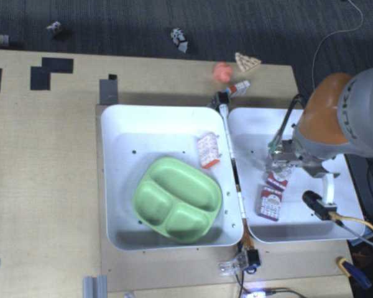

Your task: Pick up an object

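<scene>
Left bin (115,166): green tray (177,197), snack packet (207,150) | right bin (255,126): red packets (270,202) | tool (280,165): grip state unclear

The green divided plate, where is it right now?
The green divided plate lies in the left bin, toward its front, just below a small orange-and-white packet.

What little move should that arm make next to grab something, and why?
Probably drop the claw straight down. It hovers in the right bin just above the upper of two small red-and-white packets, the nearest thing to grab; the second packet lies just below it.
</scene>
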Action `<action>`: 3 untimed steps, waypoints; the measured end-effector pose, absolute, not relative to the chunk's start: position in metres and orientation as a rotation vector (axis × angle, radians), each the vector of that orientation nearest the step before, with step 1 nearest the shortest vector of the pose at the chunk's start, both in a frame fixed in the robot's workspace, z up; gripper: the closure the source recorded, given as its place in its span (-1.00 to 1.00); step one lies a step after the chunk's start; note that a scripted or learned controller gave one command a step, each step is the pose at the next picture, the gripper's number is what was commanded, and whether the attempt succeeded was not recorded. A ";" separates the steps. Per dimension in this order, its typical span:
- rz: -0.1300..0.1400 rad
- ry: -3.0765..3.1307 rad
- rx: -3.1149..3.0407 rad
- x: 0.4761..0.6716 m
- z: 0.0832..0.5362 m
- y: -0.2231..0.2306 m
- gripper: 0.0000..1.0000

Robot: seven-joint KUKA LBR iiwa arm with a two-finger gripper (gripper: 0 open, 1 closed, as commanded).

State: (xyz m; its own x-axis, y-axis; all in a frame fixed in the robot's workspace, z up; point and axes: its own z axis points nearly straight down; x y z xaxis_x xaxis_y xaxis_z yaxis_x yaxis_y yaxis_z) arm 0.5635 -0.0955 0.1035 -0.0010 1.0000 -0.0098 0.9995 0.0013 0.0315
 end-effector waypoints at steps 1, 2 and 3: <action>0.023 2.204 2.199 0.563 0.103 -0.095 -1.00; 0.009 2.215 2.214 0.501 0.087 -0.091 -1.00; 0.017 2.214 2.209 0.504 0.098 -0.090 1.00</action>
State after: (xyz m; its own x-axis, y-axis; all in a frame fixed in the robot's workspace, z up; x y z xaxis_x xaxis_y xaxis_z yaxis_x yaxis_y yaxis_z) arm 0.5038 -0.0898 0.0983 -0.0021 1.0000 -0.0025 0.9998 0.0022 0.0175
